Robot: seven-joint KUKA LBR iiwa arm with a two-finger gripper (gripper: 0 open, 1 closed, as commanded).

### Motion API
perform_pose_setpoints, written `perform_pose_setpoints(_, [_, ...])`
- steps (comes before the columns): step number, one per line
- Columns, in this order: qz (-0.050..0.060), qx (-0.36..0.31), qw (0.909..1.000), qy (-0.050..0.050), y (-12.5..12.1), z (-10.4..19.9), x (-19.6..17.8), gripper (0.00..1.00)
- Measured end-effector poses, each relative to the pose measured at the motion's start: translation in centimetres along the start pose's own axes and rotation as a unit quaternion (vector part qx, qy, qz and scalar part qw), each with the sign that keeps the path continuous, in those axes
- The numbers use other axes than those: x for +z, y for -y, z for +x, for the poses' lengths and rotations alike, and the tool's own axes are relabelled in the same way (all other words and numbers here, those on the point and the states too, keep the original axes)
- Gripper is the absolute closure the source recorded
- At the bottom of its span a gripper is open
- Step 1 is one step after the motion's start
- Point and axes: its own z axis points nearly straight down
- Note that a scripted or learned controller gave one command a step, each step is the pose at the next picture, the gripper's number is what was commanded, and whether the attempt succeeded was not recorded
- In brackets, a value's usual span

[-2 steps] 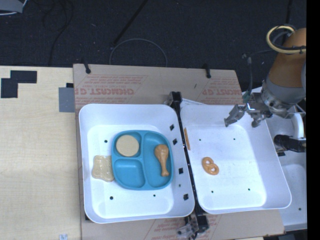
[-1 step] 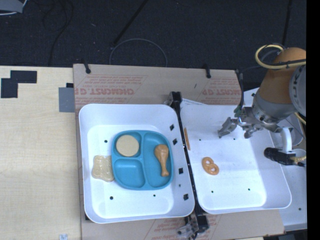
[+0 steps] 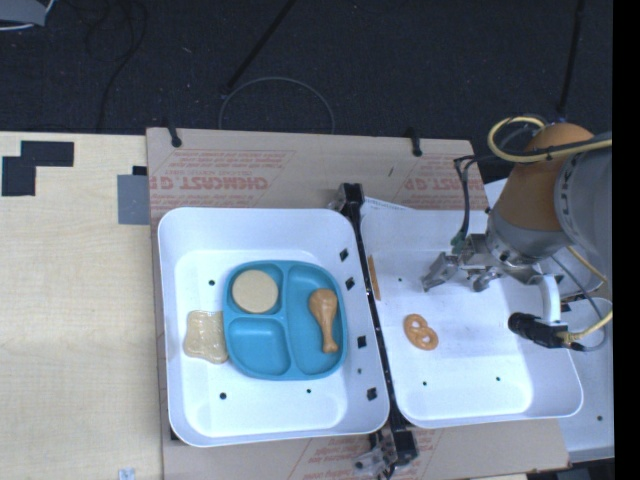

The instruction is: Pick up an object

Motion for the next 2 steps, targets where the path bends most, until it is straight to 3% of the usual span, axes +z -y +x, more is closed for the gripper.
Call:
perform_pose_setpoints(1, [-0.002,0.001,1.0000,0.000,-0.1,-0.1,-1.4,1.00])
perform_pose_setpoints(2, [-0.005,0.002,1.0000,0.001,0.9,-0.2,-6.4,1.00])
